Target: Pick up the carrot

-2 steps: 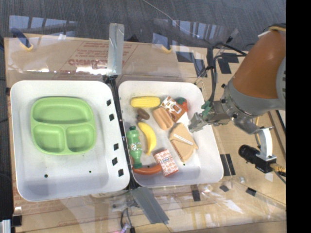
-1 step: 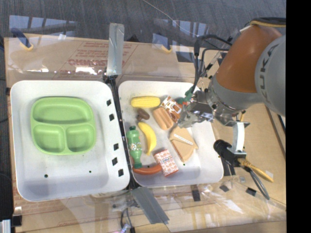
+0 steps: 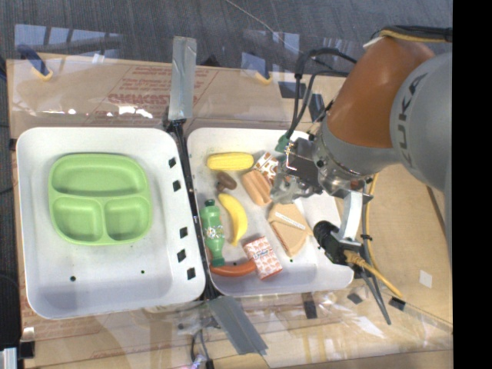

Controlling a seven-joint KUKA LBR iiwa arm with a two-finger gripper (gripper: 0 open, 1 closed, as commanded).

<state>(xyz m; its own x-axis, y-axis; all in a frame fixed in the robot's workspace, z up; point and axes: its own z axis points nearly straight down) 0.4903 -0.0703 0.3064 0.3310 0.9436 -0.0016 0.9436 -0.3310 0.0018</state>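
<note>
Right bin (image 3: 231, 287), seen from above. The carrot (image 3: 232, 269) lies at the bin's 7 o'clock edge, touching the green bottle (image 3: 213, 231) and the red carton (image 3: 262, 256). The gripper (image 3: 290, 177) hangs at 2 o'clock near the hot dog (image 3: 256, 187); whether it is spread cannot be told.

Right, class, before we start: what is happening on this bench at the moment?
A grey and orange robot arm reaches in over the right bin, which holds toy food. Its gripper hangs over the bin's upper right part, near a hot dog and a sandwich. The carrot it is meant to pick up lies untouched along the bin's near wall, below a green bottle. The left bin holds a green divided tray.
</note>
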